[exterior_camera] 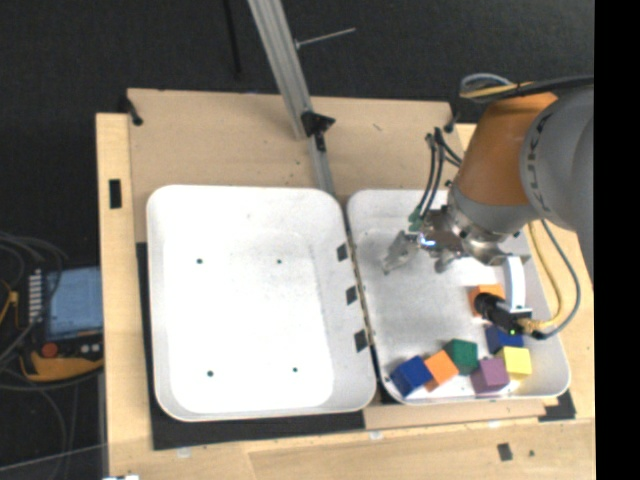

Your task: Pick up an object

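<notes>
no readable brand, label or writing anywhere on the bench, the bins or the arm.

two shallow white bins side by side: left bin (180,268) with four small dark dots on its floor, right bin (400,298) holding the blocks.

six small blocks counted along the near and right side of the right bin: one blue block (409,374), one orange block (440,367) touching it, one green block (463,353) just behind, one purple block (490,374), one yellow block (518,361) beside the purple, and one dark blue block (497,337) partly hidden behind the yellow. also one small orange piece (487,295) near the right wall, too blurred to name, with a dark fitting beside it.

one grey arm with an orange band (505,148), reaching in from the right over the far part of the right bin. gripper (415,251) low over bare bin floor, well apart from the blocks; fingers spread apart, nothing between them.

one slanted metal rail (285,63) rising from between the bins. one blue box (75,303) with cables left of the bench.
</notes>
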`<state>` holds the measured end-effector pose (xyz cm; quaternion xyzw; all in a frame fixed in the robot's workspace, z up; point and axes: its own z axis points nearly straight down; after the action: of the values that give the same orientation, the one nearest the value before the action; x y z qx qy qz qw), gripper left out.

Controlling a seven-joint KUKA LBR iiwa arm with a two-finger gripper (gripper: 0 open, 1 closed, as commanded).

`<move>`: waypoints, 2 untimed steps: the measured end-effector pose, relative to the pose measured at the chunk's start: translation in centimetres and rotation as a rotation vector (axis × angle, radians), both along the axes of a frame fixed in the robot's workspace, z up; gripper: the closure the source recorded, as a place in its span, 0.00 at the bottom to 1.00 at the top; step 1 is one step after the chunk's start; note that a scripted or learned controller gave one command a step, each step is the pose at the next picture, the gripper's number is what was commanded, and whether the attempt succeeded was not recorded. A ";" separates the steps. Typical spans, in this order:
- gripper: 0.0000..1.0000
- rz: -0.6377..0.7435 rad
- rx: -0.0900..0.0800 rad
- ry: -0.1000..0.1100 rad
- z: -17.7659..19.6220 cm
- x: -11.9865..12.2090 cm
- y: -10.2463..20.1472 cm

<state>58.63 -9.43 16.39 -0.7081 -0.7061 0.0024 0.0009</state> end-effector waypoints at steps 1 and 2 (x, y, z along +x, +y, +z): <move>0.00 -0.001 0.000 0.000 -4.3 -0.3 0.1; 1.00 -0.009 0.003 -0.009 -2.9 -0.1 0.1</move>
<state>58.53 -9.30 13.46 -0.7111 -0.7031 -0.0019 -0.0012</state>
